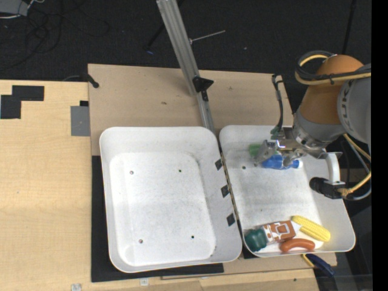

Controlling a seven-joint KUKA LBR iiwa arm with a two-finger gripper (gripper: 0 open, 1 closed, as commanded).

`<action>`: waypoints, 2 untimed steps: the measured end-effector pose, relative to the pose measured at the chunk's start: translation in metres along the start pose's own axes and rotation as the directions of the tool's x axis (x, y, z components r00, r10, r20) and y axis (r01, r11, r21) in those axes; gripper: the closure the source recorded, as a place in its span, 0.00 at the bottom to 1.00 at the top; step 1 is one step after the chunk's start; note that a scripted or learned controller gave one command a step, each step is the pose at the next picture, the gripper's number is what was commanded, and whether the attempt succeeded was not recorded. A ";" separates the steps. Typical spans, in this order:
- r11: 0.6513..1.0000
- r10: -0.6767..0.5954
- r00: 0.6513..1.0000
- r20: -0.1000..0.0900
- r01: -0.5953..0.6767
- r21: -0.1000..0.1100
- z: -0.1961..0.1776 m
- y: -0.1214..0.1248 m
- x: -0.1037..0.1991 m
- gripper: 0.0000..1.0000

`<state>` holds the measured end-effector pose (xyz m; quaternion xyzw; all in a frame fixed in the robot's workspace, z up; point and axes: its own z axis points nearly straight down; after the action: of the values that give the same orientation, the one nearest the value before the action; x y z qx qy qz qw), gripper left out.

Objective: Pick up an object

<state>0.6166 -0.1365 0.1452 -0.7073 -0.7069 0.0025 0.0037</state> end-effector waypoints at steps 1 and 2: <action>1.000 0.001 1.000 0.000 -0.001 0.000 0.054 -0.001 0.001 0.00; 1.000 0.008 1.000 0.001 -0.008 -0.005 0.041 0.000 -0.001 1.00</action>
<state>0.6160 -0.1370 0.1046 -0.7100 -0.7042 0.0011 0.0016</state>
